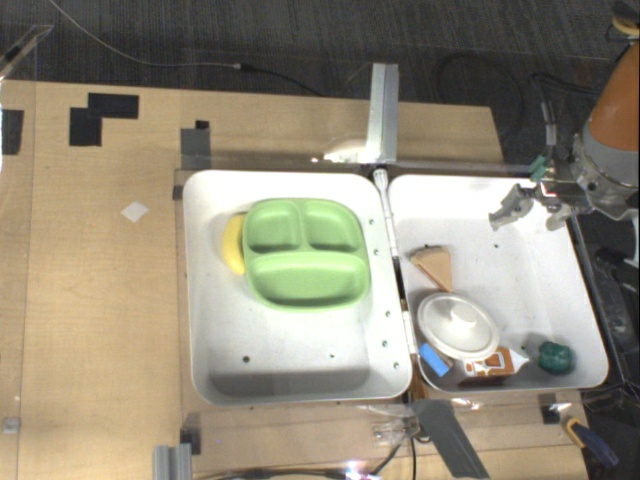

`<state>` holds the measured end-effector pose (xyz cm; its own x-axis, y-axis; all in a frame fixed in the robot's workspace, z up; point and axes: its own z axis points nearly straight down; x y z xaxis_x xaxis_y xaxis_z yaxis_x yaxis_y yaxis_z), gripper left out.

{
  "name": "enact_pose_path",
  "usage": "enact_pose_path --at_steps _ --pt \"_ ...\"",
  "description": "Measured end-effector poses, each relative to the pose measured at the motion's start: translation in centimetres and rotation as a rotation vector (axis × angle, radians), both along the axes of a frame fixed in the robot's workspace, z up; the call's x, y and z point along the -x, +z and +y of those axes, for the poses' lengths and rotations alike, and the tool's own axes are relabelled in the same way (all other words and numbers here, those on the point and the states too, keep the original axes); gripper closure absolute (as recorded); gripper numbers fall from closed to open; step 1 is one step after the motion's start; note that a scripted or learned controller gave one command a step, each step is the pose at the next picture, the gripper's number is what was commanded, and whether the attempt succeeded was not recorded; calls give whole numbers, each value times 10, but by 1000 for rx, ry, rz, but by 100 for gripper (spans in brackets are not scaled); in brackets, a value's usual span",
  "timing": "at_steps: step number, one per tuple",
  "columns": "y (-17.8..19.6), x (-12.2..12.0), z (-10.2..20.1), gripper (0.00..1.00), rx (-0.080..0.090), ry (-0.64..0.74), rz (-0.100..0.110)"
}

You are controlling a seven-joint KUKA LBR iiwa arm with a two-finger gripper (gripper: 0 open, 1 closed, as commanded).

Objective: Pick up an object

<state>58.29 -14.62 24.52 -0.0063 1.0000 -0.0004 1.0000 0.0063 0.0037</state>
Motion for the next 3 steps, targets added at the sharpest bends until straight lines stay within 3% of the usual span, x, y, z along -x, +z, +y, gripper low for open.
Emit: enact_pose_path --at_steps 1,2,3 --pt "-142 -3 44 0 1 -13 -13" --pt "-149 -30 59 0 0 -115 -20" --pt "-135 -34 61 100 -4 -112 -29"
